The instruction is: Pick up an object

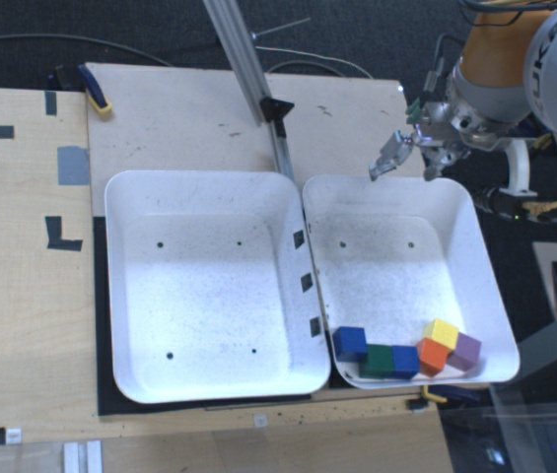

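blocks clustered along near edge of right bin, colours blue, green, orange, yellow, purple | left bin beside it on surface | claw fingers apart, holding nothing, above right bin's far rim

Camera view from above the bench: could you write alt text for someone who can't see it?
A grey and orange robot arm holds its open pincer above the far rim of the right white bin, gripping nothing. Small coloured blocks, blue, green, orange, yellow and purple, cluster along that bin's near edge, and the left white bin sits beside it.
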Robot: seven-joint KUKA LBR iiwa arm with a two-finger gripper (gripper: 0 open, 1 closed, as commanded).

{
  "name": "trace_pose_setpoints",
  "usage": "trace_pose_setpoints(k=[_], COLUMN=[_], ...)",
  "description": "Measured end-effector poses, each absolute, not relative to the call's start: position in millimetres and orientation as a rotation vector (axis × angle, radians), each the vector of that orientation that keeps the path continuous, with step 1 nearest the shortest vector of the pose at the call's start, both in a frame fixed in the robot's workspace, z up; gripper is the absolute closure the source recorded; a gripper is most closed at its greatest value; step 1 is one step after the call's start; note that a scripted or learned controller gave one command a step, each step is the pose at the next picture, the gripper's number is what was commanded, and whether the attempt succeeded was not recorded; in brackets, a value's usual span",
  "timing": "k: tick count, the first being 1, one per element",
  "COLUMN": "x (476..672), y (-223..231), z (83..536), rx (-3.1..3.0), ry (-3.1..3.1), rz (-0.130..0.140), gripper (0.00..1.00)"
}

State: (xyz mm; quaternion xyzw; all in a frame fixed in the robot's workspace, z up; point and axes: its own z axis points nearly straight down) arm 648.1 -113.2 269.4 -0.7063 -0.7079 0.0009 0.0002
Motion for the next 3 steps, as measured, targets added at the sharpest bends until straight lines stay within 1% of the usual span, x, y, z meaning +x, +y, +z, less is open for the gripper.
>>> trace_pose_setpoints(k=[1, 2, 3], x=[601.7, 667.6, 558.5], y=[-122.4, -205.1, -205.8], z=[138.9, 93.1, 91.1], rx=[-2.215, -2.226, -2.220], ry=[-2.216, -2.221, -2.215], rz=[0.011, 0.003, 0.008], gripper=[0.00, 0.00, 0.00])
